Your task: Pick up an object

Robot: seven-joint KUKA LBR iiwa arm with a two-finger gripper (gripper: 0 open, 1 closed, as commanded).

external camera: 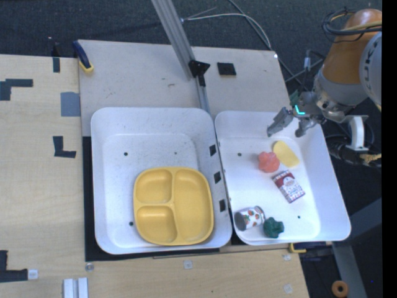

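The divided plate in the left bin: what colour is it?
Yellow, seen clearly in the camera view: divided plate.

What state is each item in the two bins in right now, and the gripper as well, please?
Gripper: open, nothing between its fingers, above the right bin's far end.
Yellow tray: flat in the left bin, compartments up.
Yellow piece: lying flat.
Red lump: resting beside the yellow piece.
Red packet: lying flat.
Small can: on its side.
Green lump: resting beside the can.

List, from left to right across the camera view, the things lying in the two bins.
Yellow divided plate → small can → red lump → green toy → yellow piece and red packet, overlapping in order.
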